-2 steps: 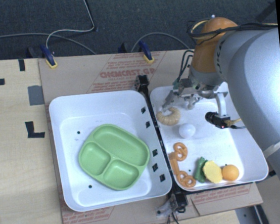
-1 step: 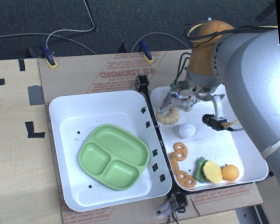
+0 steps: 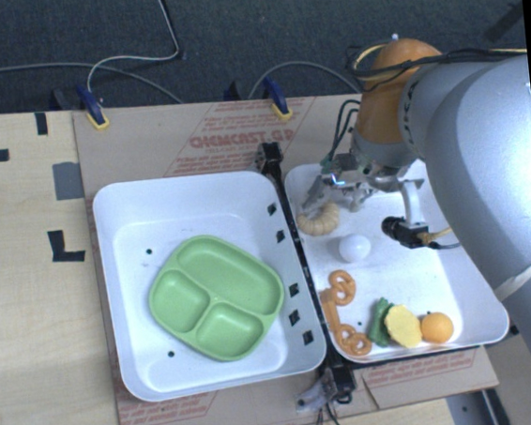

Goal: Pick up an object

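Two shallow white bins side by side on a brown cardboard sheet (image 3: pixel 229 130).

Left bin (image 3: pixel 116 223): one green divided plate (image 3: pixel 216 297) with three compartments, lying flat, long axis running from upper left to lower right, nothing in it.

Right bin (image 3: pixel 463 299): one tan bun-shaped pastry (image 3: pixel 318 219) near the top left corner, close against the divider between the bins, its long axis roughly left to right. Just below and to the right of it, one white ball (image 3: pixel 353 247), apart from the pastry. Lower along the left wall, two orange pretzels: one (image 3: pixel 340 287) upright in outline, another (image 3: pixel 348 336) stretched toward the bottom edge. At the bottom, one green leafy piece (image 3: pixel 381 320) touching one yellow lemon-like fruit (image 3: pixel 402 325), which in turn touches one small orange (image 3: pixel 437 327).

Gripper (image 3: pixel 333 185) lowered over the top left of the right bin, tilted, its tip just above and beside the pastry. Cannot tell how wide the claw stands, nor whether anything is caught in it. Grey arm with orange band reaching in from the right. Two blue-and-yellow clamps (image 3: pixel 93 110) pinning the cardboard at its far edge.
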`<control>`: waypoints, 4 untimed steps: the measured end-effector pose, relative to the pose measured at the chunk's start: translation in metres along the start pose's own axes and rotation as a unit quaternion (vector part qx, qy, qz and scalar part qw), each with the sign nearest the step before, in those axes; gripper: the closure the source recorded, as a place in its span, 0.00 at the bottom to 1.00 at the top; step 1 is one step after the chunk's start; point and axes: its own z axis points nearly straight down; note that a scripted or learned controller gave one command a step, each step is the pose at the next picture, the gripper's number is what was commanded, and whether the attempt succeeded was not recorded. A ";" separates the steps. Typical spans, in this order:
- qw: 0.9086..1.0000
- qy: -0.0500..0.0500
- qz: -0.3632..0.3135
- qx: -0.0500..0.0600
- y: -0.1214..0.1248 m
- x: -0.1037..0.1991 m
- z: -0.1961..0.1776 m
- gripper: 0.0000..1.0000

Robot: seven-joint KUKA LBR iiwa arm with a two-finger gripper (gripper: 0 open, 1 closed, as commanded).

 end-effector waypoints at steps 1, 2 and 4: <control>1.000 0.000 0.000 0.000 0.000 0.002 0.000 0.00; 1.000 0.002 -0.001 0.000 0.000 0.003 0.000 0.00; 1.000 0.002 -0.002 0.000 0.000 0.003 0.000 0.00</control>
